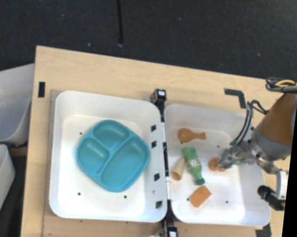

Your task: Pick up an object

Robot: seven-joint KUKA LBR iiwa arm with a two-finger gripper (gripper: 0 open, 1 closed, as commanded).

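A wooden bench [47, 70] is seen across the middle of the frame, with two shallow white bins set side by side on it. In the left bin [54, 184], at centre left, a blue divided plate [113, 155] is laid flat. The right bin [233, 211] is placed just right of centre. In its upper left part an orange drumstick-shaped toy [190, 135] is seen. Below it a green bottle [193, 164] is laid at a slant, with a small beige cone [177, 170] touching its left side. Lower down, an orange block [200, 196] is found apart from the rest. Right of the bottle, a small round orange piece [215, 164] is lying on the bin floor. The gripper [226, 161] is lowered just beside that piece, at its right edge. Whether the fingers are parted or closed, and whether anything is held, cannot be told.
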